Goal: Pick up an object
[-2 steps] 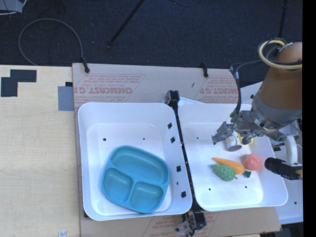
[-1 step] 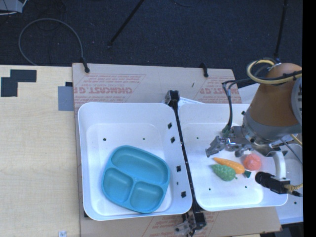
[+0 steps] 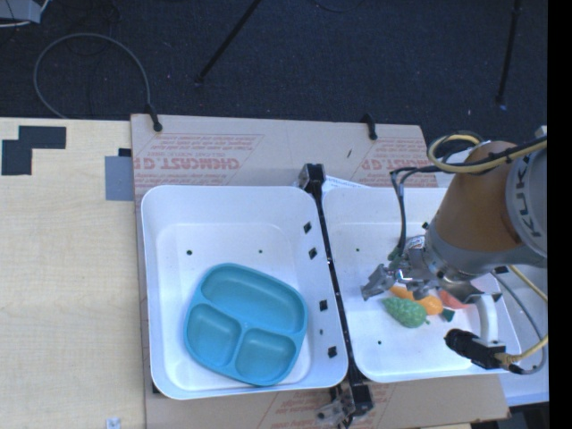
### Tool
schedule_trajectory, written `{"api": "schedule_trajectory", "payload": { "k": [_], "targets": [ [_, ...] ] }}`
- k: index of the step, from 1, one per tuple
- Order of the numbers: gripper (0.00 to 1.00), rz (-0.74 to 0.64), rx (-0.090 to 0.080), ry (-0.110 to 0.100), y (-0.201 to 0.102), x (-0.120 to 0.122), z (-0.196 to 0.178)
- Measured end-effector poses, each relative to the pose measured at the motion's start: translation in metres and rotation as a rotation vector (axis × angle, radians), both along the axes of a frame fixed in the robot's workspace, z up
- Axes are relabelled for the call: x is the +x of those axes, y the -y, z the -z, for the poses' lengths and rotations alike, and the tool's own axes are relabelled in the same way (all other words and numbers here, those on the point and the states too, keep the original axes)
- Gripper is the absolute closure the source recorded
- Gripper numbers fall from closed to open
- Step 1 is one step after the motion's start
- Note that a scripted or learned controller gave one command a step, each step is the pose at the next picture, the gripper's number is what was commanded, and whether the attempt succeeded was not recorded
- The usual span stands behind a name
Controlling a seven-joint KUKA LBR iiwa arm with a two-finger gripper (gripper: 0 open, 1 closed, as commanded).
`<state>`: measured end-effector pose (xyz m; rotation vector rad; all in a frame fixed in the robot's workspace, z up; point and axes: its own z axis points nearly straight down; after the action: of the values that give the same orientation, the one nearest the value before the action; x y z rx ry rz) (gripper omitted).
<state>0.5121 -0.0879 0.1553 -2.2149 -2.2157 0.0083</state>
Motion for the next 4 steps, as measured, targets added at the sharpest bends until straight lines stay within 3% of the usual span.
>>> {"api": "schedule_trajectory", "payload": {
  "k": [1,2,4],
  "targets": [
    [0.0,0.002,-0.005,0.01,0.012,0.002,0.051],
    [1.0,0.006,0.0,0.002,0.011,0.0,0.042],
    [1.0,-0.001,-0.002,0.011,0.003,0.0,-0.063]
  ]
}}
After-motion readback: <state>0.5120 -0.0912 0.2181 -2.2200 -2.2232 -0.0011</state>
